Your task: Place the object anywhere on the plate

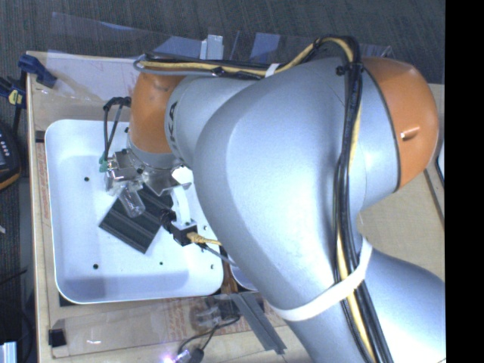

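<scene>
A dark, ribbed rectangular object (pixel 134 225) lies tilted in the middle of the left white bin (pixel 68 203). My gripper (pixel 130 197) hangs over the object's upper edge, low in the bin and at or just above its surface. I cannot make out whether it touches the object. The grey arm with its orange band (pixel 151 112) reaches in from the right and hides the right side of this bin and nearly all of the right bin.
The left bin's rim runs along the left and front (pixel 113 297). A black plug on a yellow cable (pixel 189 238) hangs beside the object's right end. Clamps and cables (pixel 219 312) lie on the wooden bench at the front.
</scene>
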Robot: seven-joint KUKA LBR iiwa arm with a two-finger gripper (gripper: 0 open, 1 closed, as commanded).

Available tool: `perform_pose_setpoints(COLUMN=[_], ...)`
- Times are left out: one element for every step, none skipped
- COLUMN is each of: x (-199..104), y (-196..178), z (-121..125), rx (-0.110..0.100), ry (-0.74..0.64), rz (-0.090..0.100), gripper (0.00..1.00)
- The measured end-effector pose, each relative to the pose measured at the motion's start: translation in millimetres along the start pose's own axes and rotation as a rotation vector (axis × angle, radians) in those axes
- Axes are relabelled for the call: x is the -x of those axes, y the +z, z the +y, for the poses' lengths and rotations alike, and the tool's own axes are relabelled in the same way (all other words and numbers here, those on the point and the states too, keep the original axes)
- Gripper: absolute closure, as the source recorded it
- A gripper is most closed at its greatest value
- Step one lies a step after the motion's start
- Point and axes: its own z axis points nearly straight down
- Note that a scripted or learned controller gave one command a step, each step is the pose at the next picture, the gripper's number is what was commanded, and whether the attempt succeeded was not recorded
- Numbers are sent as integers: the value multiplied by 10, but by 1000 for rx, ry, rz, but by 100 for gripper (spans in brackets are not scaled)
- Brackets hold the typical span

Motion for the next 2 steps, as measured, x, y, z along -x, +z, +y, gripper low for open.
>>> perform_pose_setpoints(x=[213, -263], y=[-13, -31], z=[-421, -1125], rx=[-1, 12], ry=[-408, -270], rz=[1, -6], gripper=[100, 100])
